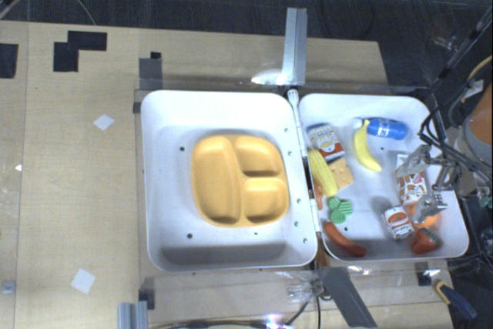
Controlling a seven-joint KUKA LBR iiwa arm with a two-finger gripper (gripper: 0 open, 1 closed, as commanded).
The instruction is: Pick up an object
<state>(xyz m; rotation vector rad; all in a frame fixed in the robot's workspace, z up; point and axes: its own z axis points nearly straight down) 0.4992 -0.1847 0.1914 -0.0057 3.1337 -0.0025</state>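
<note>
Objects all sit in the right bin. Left bin carries a yellow divided plate mid-floor. Right bin, along its left edge: corn cob, green piece, sausage. Near the back edge: banana, blue bottle. Gripper over the right edge beside a small carton and can; can't tell its opening, nothing visibly held.
</note>
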